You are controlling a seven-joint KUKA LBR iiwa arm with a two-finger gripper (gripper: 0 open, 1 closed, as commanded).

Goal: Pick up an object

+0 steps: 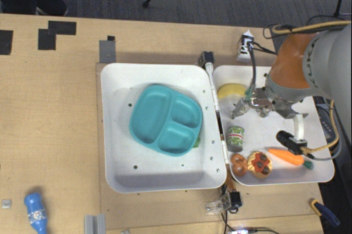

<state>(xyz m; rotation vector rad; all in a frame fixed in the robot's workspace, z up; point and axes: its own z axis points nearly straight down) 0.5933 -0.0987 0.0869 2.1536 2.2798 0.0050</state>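
Teal divided plate (166, 119) lies tilted in the left bin (115, 172). Right bin (324, 172) holds the loose items: a yellow fruit (231, 90) at the far left corner, a small can (235, 137) upright near the shared wall, a bagel (238, 163) and a red-orange fruit (260, 164) touching at the near edge, a carrot (287, 156) just right of them. Arm (308, 70) reaches in from the right; gripper (246, 105) sits low between yellow fruit and can. Cannot tell how the claw stands. Blue bottle (35, 211) lies on the bench, near left.
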